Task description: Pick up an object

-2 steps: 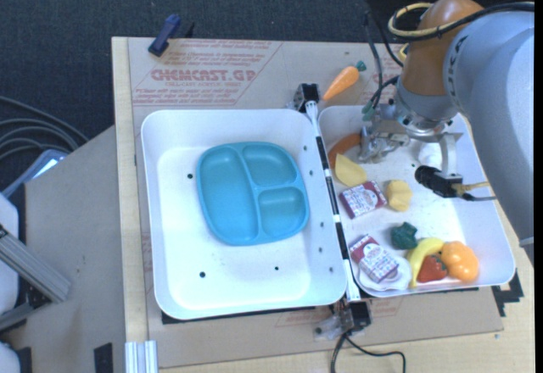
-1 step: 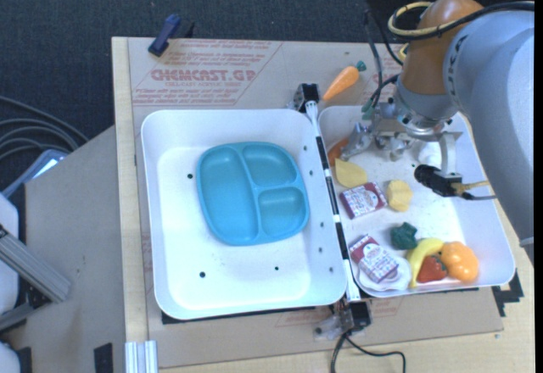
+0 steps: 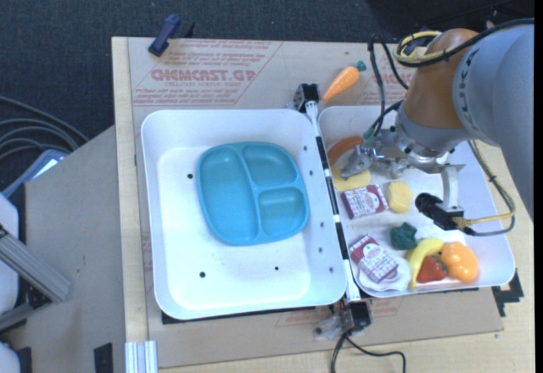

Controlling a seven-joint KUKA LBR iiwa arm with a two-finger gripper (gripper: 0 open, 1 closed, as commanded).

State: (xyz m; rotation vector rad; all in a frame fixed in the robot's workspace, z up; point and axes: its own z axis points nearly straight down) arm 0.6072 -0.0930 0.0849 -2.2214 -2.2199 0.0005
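My gripper hangs low over the back left part of the right bin, with the grey and orange arm coming in from the right. Just to its left lies an orange round piece, and a pale yellow block sits right below it. A red and white packet and a small yellow piece lie a little nearer the front. I see nothing lifted in the gripper.
Toward the front of the right bin are a green piece, a banana, a red fruit, an orange fruit and a second packet. The left bin holds a blue divided plate. A carrot and a blue clip lie on the board behind.
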